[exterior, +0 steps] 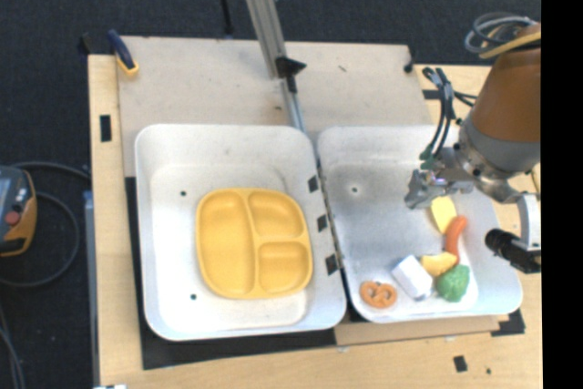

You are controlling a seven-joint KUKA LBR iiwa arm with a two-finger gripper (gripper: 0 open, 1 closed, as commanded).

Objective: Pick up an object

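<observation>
Two white bins sit side by side on the surface: the left bin [155, 196] holds a yellow divided plate [254, 241], the right bin [364, 196] a pretzel [378, 293], white block [412, 276], green piece [454, 283], orange carrot [455, 234] and yellow pieces [443, 214] near its right corner. Arm's gripper [428, 187] hovers just above the yellow pieces; whether its fingers are spread or pinched, I cannot tell.

— What did the bench [200, 82] carry?
— Two white bins side by side: the left bin [164, 168] and the right bin [364, 159], rims touching. Beneath them lay a black mat [134, 269].
— Anything else?
— A blue-and-yellow tool [122, 53] lay at the far left corner, and a metal post [264, 9] rose behind the bins.
</observation>
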